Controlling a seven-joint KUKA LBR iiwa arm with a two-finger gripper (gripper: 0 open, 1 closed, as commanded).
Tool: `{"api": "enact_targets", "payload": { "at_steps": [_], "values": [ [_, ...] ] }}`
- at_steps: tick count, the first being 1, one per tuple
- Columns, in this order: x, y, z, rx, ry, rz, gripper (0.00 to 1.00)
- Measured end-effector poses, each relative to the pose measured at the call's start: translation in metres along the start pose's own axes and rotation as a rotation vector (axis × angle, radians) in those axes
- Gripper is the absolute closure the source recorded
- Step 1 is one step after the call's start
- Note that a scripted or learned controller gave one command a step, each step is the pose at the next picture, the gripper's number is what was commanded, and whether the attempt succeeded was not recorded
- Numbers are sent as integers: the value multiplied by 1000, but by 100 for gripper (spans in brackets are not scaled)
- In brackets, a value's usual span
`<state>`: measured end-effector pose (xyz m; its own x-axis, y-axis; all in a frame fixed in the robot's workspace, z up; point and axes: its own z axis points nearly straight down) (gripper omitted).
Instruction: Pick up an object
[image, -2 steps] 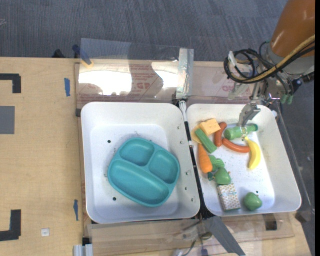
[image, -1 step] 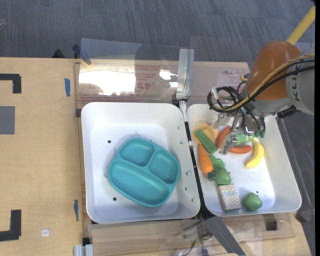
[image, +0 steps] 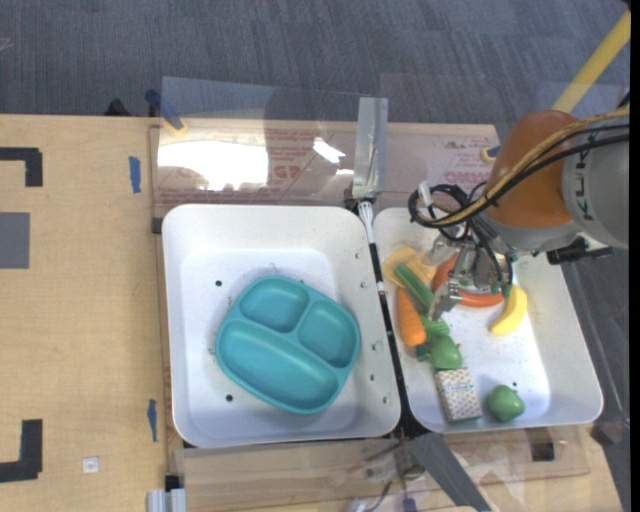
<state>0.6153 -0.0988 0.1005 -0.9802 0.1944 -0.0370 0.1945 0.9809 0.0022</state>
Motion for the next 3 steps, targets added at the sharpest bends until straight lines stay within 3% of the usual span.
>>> {"api": "enact_targets", "payload": {
  "at_steps": [1,2,3],
  "values": [
    [-20,2,5,6,20,-79,0],
    [-6,3,1,2,2,-26,0],
    [-1,1,2,-2,7,117,0]
  ]
}}
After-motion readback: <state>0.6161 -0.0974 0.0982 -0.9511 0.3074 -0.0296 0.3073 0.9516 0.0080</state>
